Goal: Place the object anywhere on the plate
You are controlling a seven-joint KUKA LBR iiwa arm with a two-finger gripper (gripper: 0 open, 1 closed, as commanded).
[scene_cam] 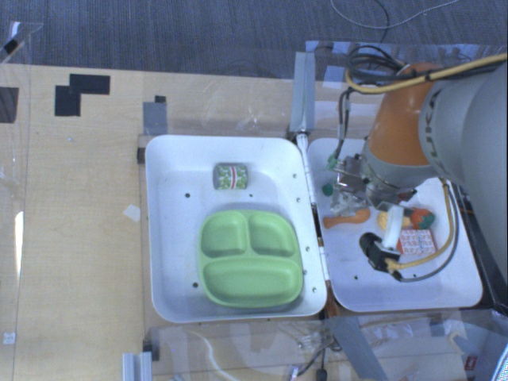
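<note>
A green divided plate (250, 257) lies in the front half of the left bin (171, 213). My gripper (346, 203) is low in the right bin (444, 288), near its left wall. Just below it in the view lies an orange carrot-like piece (348, 221), touching or nearly touching the gripper's tip. The grey arm with its orange band hides the bin's back right part.
A small can with a green and red pattern (230, 176) lies behind the plate in the left bin. The right bin also holds a small green piece (327, 188), a red and green item (421, 217), a yellowish piece (390, 217) and a checked red-and-white piece (414, 241).
</note>
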